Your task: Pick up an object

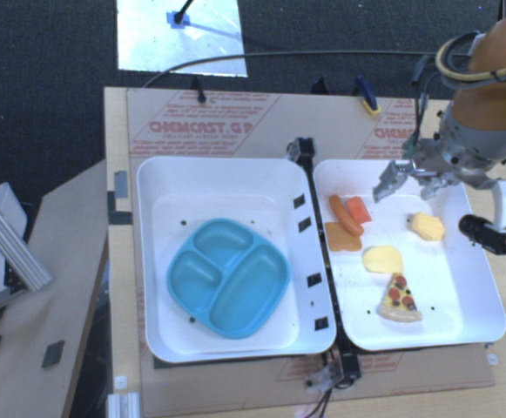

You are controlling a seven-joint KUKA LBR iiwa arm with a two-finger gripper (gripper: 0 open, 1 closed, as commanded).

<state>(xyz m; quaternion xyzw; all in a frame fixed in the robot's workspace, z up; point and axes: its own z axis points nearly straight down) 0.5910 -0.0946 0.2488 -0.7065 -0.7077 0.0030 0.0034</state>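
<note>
Plate (pixel 227 277) in left bin (pixel 152 233); pizza slice (pixel 399 299) in right bin (pixel 479 307).

A blue divided plate (pixel 227 277) with three compartments lies flat in the left white bin (pixel 161 320). Black clips (pixel 305 225) run along the seam between the two bins. Both bins sit on a sheet of brown cardboard (pixel 235 120) printed with red lettering. Beyond the cardboard, a shiny square panel (pixel 183 46) lies on dark carpet (pixel 43 59). An aluminium rail (pixel 9 251) lies at the far left.
</note>
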